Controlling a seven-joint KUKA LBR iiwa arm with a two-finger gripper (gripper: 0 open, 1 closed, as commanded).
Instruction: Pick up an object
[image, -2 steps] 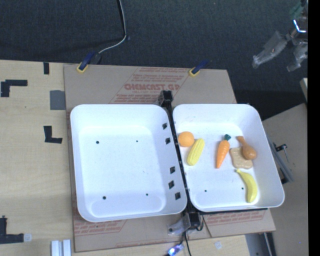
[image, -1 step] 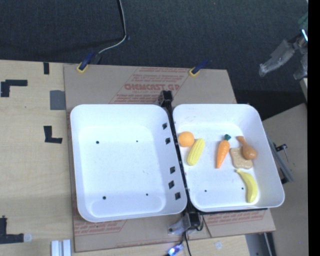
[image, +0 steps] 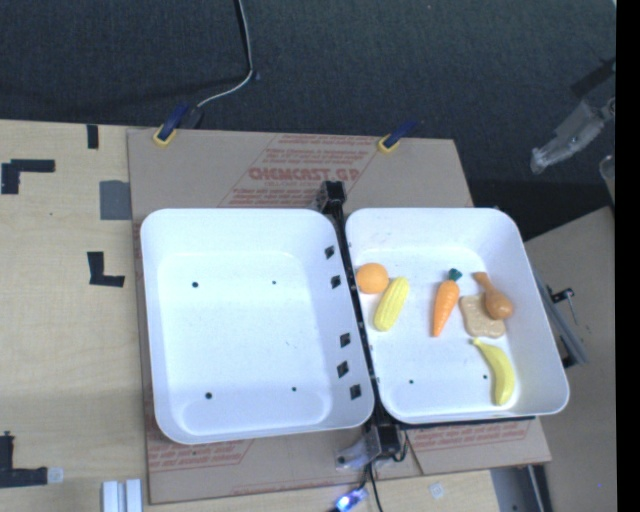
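Observation:
The right bin (image: 530, 400) holds several toy foods. An orange (image: 371, 278) lies at its left wall with a yellow corn cob (image: 391, 303) beside it. A carrot (image: 445, 305) lies in the middle. To its right a brown drumstick (image: 492, 297) rests by a tan slice of bread (image: 478, 319), and a banana (image: 499, 370) lies near the front right corner. My gripper (image: 548, 156) hangs at the upper right, outside the bins and well above the bench, far from every object.
The left bin (image: 160, 330) sits beside the right one on a cardboard sheet (image: 290, 170). Black clips (image: 345, 340) line the seam between the bins. A cable (image: 225, 95) runs across the dark floor at the back.

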